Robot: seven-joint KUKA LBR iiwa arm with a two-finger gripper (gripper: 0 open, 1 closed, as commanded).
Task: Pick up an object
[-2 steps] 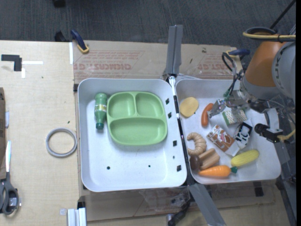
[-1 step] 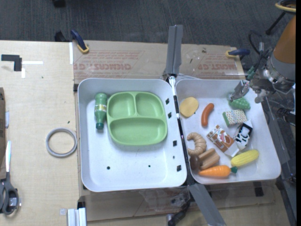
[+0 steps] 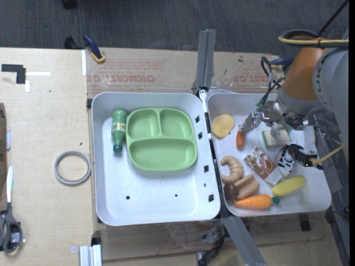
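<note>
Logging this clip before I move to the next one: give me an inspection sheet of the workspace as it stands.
Surface: light wooden bench bearing two shallow white bins, left bin, right bin.
Job's things: right bin holds a yellow corn cob, orange carrot, croissant, yellow round slice, printed snack packet.
Clutter: left bin holds a green divided plate and a green bottle.
End effector: end effector over the right bin's rear; finger state unclear.
Cables: dark cables by the arm.
Surroundings: tape ring, scissors, dark carpet.
</note>
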